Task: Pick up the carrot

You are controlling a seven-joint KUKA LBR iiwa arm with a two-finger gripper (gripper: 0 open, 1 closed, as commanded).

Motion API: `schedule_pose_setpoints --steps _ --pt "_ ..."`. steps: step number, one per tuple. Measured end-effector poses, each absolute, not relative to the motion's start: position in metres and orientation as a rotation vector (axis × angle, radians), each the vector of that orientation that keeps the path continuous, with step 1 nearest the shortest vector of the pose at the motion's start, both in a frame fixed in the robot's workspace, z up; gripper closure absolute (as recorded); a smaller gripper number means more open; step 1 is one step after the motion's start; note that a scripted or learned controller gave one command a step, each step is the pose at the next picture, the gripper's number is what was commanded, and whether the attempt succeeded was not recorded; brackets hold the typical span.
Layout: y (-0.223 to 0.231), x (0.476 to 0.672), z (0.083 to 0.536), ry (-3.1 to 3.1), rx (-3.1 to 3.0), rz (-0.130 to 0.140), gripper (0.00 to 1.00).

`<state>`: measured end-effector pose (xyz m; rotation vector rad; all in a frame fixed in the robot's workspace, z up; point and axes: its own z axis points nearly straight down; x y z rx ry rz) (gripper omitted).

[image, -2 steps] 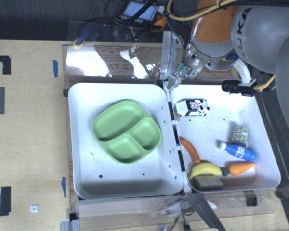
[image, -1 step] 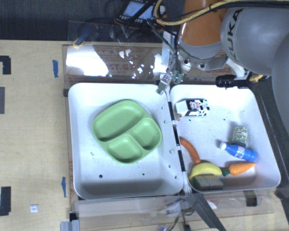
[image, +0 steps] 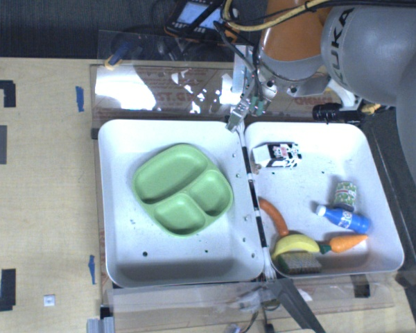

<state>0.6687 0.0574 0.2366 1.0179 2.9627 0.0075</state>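
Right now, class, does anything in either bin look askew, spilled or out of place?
Nothing is spilled or broken. The oddest thing is the green divided plate, which sits turned at a slant in the left bin. In the right bin, the carrot, banana and blue bottle lie crowded at the near edge.

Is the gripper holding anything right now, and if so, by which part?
Nothing is held. The gripper sits above the far end of the divider between the bins, nothing between its fingers. The carrot lies in the right bin, near its front edge, untouched.
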Motion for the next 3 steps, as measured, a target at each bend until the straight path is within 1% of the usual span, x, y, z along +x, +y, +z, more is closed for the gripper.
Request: schedule_pose_setpoints --steps 1,2,3 --pt "0.075 0.649 0.236 3.003 0.917 0.002 1.0" --pt "0.027 0.65 0.215 2.963 1.038 0.002 1.0" --pt "0.027 0.652 0.226 2.958 1.036 0.007 1.0"
